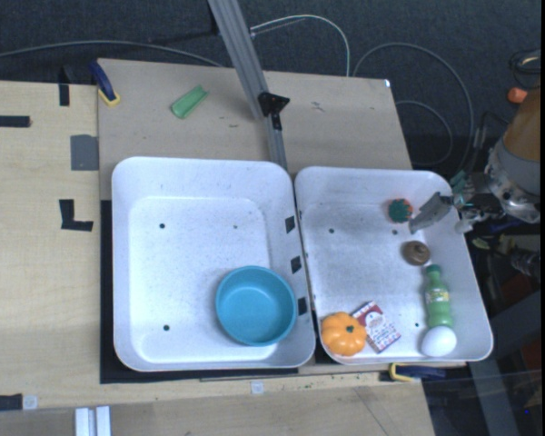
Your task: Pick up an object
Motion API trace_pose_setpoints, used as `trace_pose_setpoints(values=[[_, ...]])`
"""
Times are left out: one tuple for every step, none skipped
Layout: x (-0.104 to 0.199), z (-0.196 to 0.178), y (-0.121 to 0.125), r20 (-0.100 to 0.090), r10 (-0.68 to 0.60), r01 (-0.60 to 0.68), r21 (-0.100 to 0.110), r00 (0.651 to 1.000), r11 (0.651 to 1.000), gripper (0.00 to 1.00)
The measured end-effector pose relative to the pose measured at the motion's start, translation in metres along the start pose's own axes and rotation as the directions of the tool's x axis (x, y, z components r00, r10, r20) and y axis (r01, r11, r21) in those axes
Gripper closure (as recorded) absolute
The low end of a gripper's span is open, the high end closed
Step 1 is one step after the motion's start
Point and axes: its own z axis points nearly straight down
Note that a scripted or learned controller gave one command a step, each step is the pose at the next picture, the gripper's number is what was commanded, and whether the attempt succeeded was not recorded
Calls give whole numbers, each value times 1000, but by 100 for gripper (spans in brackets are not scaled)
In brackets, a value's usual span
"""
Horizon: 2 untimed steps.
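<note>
Your gripper (433, 210) hovers over the right bin (345, 243); whether it's clenched, you can't tell. A green ball (399, 210) lies just left, a brown disc (417, 252) just nearer, then a bottle (437, 296).

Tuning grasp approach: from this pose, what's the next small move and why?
Probably ease the tool down-left onto the small round dark-green object. It sits right beside the fingertips in the right white bin, apart from the brown round object, so it looks the closest uncluttered target.

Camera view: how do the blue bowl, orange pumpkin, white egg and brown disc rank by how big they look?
1. blue bowl, clearly largest
2. orange pumpkin
3. white egg
4. brown disc, close to the egg, so unsure
</note>
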Motion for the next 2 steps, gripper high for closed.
trace_pose_setpoints(values=[[0,0,0,0,0,0,0,1000,1000,0],[0,45,-6,0,2,-2,5,1000,1000,0]])
